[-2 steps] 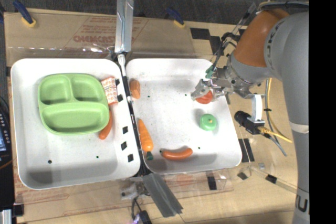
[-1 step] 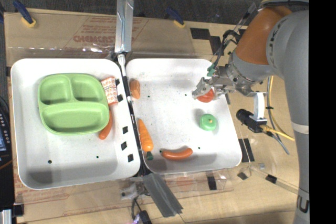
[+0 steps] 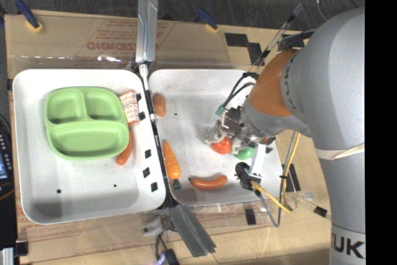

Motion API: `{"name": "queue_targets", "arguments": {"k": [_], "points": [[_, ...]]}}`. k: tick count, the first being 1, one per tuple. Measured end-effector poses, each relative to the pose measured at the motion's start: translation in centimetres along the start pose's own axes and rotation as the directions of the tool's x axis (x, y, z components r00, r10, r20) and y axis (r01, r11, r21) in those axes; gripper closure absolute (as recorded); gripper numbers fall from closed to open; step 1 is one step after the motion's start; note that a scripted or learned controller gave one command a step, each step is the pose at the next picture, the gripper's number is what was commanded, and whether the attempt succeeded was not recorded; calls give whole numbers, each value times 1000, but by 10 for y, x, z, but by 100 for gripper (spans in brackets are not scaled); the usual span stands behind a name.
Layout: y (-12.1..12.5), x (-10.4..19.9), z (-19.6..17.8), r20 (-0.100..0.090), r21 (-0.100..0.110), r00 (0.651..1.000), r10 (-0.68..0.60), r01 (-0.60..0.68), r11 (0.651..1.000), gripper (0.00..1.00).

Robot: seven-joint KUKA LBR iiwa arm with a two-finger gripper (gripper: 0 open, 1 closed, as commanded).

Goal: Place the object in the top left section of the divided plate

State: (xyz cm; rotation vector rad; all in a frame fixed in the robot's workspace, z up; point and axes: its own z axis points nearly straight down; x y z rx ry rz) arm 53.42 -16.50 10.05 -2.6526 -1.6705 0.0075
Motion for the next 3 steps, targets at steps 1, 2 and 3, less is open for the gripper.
{"name": "queue_targets", "arguments": {"k": [1, 2, 3], "points": [[19, 91, 10, -2, -4, 999, -49, 49, 999, 100], [-104, 158, -91, -2, -5, 999, -36, 36, 999, 100], [-131, 238, -148, 1, -4, 993, -122, 122, 993, 100]]}}
